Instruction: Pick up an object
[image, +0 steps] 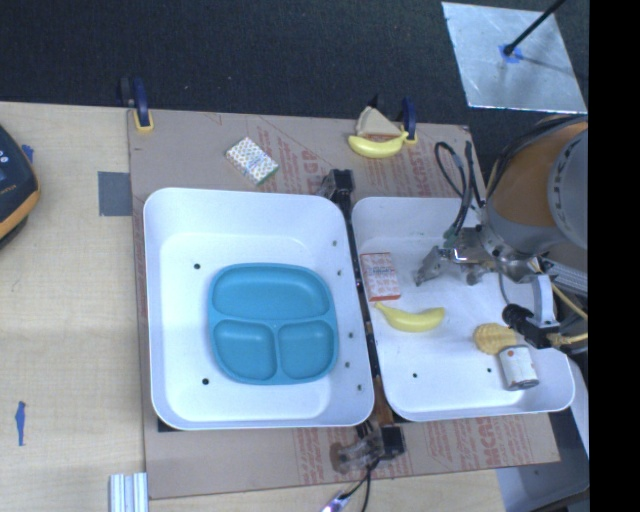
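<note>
In the right bin (445, 398) lie a yellow banana (411, 318), a red-and-white packet (380, 276) against the left wall, a tan lumpy object (492, 337) and a small white can with a red end (519, 368). My gripper (450, 274) hangs over the bin's upper middle, above and to the right of the banana. Its two fingers stand apart, open, with nothing between them. The grey arm with its orange band (530, 190) covers the bin's upper right corner.
The left bin (160, 300) holds a blue divided plate (272, 322). On the cardboard behind the bins lie a second banana with a wedge-shaped item (376, 143) and a patterned packet (251, 159). A black-and-yellow device (12, 190) sits at the far left.
</note>
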